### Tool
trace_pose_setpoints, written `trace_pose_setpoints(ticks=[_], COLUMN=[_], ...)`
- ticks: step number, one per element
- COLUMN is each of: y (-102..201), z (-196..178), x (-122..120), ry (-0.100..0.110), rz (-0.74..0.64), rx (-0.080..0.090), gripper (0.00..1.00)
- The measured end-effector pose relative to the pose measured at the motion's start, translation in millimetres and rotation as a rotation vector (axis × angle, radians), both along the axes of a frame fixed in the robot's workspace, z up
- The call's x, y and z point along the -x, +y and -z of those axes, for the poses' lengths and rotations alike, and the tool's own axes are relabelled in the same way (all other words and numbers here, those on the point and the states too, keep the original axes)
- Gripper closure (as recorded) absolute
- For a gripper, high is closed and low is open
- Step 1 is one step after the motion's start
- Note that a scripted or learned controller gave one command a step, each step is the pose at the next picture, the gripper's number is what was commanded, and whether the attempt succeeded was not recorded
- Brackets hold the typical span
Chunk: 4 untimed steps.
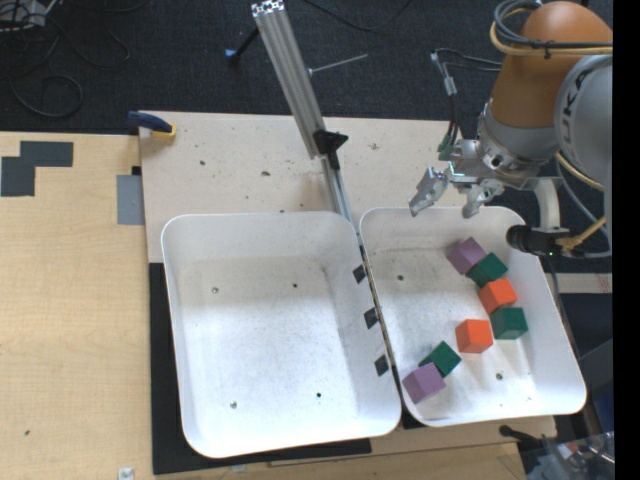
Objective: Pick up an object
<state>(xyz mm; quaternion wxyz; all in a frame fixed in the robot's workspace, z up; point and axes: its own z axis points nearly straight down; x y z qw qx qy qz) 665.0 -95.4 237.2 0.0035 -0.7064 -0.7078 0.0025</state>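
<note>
My gripper [447,197] hangs above the far rim of the right bin [560,393], its two fingers spread open with nothing between them. Several small blocks lie in that bin. A purple block [464,256] and a green block [489,269] sit closest, just below and right of the gripper. An orange block [497,294] and another green one [509,322] follow down the right side. A second orange block [474,335] sits mid-bin. A green block [441,358] touches a purple block [423,381] near the front left corner.
The left bin [190,298] adjoins the right one along a divider with black clips. A slanted aluminium bar [300,98] rises behind the bins. Cables and the arm's grey body stand at the far right.
</note>
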Motion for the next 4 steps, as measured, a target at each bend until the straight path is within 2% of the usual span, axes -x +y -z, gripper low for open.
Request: trace_pose_setpoints(ticks=[1, 2, 3, 4], y=[0.2, -5.8, -4.9, -3.7], z=[-3.3, 44.9, 110.1, 147.4], x=[-0.9, 5.2, 5.3, 5.2], ry=[-0.005, 0.0, 0.002, -0.006], rz=[-0.002, 0.002, 0.003, 0.005], rx=[0.001, 0.001, 0.001, 0.001], gripper=[0.0, 0.0, 0.0, 0.0])
